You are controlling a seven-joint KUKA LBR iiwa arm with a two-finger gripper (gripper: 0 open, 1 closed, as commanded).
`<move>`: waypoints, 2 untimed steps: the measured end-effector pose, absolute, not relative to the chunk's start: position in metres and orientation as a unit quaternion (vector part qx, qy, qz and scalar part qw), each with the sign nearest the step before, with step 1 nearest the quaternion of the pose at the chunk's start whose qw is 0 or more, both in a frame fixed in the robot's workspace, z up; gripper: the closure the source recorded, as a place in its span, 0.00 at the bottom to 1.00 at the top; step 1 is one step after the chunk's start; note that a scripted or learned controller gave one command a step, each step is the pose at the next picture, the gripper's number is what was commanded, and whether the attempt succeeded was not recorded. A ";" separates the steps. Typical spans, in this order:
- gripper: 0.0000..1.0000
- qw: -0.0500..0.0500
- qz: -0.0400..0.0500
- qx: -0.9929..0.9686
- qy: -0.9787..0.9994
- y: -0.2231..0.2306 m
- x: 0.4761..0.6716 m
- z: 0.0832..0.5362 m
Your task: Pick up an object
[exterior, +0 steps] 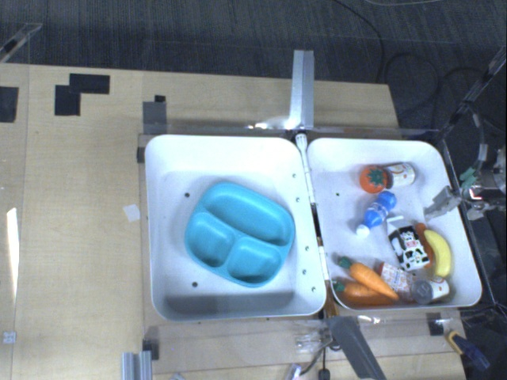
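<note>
I'm seeing two white bins sitting side by side on the bench (71, 236). The left bin (170, 172) is holding one blue divided plate (238, 233), lying near its middle, three compartments.

The right bin (333, 172) is carrying all the small stuff, one of each as far as I'm counting: one orange-capped bottle (385, 176) lying near the far edge, one blue bottle (377, 210) just below it, one black-and-white cow-patterned toy (407, 246), one banana (438, 250) lying along the right wall, touching the toy. One carrot (368, 276) is lying at the near edge, an orange item under it that I can't identify. One small bottle (394, 275) and one grey round piece (423, 291) are crowding the near right corner.

The gripper (445, 202) is poking in over the right wall, above the banana; it's blurry, so I can't tell its state. Nothing is showing in it.
</note>
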State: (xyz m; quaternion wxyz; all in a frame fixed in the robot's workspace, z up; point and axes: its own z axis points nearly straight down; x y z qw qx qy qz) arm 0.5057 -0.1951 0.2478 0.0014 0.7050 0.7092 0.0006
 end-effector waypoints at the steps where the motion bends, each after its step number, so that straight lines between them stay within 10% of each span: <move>1: 1.00 0.004 0.002 0.703 0.711 -0.194 0.508 0.259; 2: 1.00 0.003 0.002 0.719 0.695 -0.126 0.522 0.353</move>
